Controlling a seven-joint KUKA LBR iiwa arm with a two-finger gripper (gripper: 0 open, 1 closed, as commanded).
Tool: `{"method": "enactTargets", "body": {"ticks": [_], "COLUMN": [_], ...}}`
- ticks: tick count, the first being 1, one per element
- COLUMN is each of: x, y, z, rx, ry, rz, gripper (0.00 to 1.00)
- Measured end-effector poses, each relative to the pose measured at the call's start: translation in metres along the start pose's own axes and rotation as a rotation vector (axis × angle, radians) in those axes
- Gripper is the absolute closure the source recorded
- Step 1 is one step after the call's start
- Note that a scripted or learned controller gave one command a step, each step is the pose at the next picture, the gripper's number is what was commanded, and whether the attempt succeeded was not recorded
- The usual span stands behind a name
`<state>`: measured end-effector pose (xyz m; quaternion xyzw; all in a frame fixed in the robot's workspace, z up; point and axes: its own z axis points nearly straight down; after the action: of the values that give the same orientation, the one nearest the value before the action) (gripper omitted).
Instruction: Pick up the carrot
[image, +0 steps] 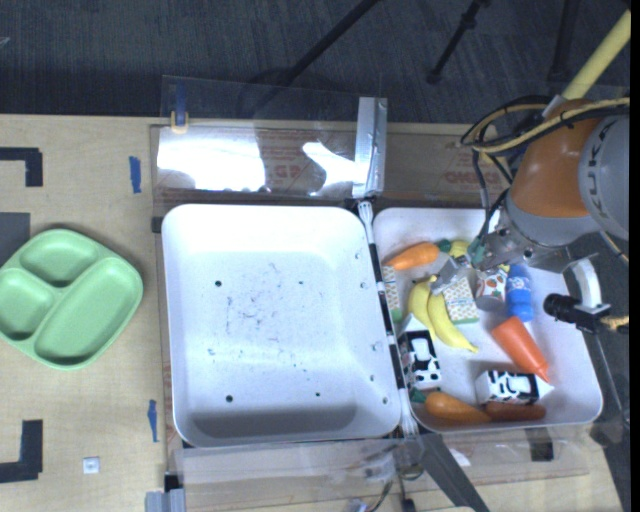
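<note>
1. Orange is shared by several pieces in the right-hand shallow white bin (590, 400), so choose first. The tapered orange plastic carrot (520, 345) lies in the bin's right half, just below the small blue bottle (518, 290).
2. Two look-alikes could mislead: a rounded orange piece (413, 256) near the bin's top-left corner and a long orange-brown piece (455, 407) along its front wall.
3. The grey arm's gripper (478, 262) hangs over the clutter above the yellow bananas (440, 315). Whether the claw is released or clenched cannot be told, and nothing shows as grasped.
4. Shift toward the bin's right side and come down across the carrot's thick end.
5. Avoid the bottle and the black-and-white cow-patterned toy (510, 385), which sit close beside it.
</note>
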<state>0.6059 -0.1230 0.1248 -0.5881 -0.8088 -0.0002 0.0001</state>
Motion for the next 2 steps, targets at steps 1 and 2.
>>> {"method": "enactTargets", "body": {"ticks": [1, 2], "x": [0.04, 0.04], "y": [0.044, 0.046], "z": [-0.061, -0.072], "rx": [-0.005, -0.01], "ry": [-0.004, -0.006], "rz": [-0.244, -0.245], "gripper": [0.0, 1.0]}}
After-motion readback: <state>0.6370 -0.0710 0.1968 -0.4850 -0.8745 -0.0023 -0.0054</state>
